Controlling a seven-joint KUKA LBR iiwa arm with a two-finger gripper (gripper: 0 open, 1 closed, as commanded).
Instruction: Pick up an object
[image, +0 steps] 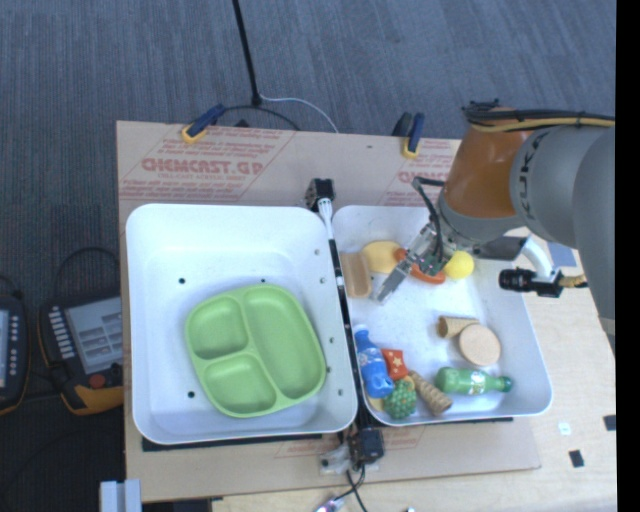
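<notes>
- From my seat, the gripper (400, 272) hangs low over the upper part of the right bin (520, 345); I cannot tell from this slant how it is set or whether it has anything.
- Well off to the gripper's far side, in the left bin (150, 250), lies the green divided plate (256, 350). It looks like stiff, light plastic, but it is broad and flat, so I judge only its raised rim offers a hold. A poor pick.
- Nearest the gripper, touching or just beside its tip, is a pale yellow rounded piece (378, 257), with a tan block (354, 273) just beyond it against the bin's divider wall. Both look like light, rigid toy food. I would take the yellow one across its narrow width.
- Just behind the gripper, toward the arm, sit an orange piece (428, 276) and a small yellow ball (459, 264). I expect the ball to be smooth and likely to roll out of a pinch.
- Below the gripper, toward the near edge of the bin:
  - a round tan disc (479, 345), flat, so best gripped across its edge;
  - a green bottle (470, 381) lying on its side, probably slick, best gripped mid-body;
  - a blue packet (373, 368), which looks soft and crinkly;
  - a small green knobbly piece (401, 401), crowded by its neighbours.
</notes>
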